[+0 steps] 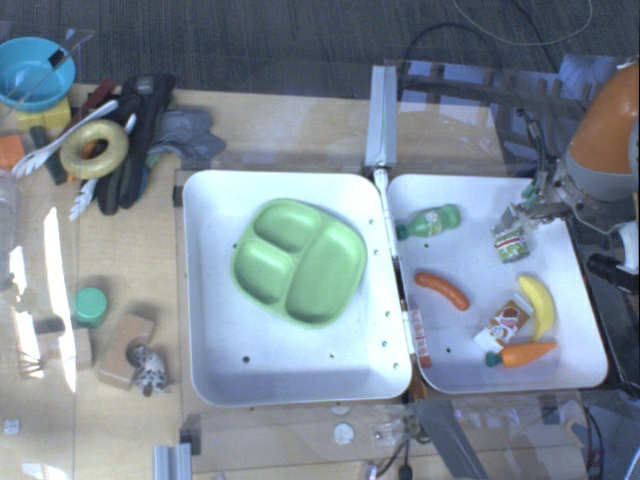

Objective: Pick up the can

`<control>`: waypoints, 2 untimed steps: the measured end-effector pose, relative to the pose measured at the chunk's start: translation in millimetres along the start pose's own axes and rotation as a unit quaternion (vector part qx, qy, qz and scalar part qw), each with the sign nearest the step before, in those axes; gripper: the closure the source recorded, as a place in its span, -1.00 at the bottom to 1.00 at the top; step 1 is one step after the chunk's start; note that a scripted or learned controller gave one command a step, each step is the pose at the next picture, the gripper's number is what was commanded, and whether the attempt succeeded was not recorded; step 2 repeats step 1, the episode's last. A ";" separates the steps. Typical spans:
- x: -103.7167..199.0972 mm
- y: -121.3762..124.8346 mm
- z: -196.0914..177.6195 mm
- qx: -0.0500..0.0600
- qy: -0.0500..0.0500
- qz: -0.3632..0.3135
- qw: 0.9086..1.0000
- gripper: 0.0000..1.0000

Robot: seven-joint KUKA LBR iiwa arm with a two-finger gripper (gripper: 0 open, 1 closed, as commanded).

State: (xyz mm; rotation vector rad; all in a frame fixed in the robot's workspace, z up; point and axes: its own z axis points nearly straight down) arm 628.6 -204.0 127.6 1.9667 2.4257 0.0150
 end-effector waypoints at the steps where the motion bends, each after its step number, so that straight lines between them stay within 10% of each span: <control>1: 94.9 -6.0 -77.0 0.005 0.002 0.108 0.994 1.00; 2: 94.9 -6.0 -77.0 0.005 0.002 0.108 0.994 1.00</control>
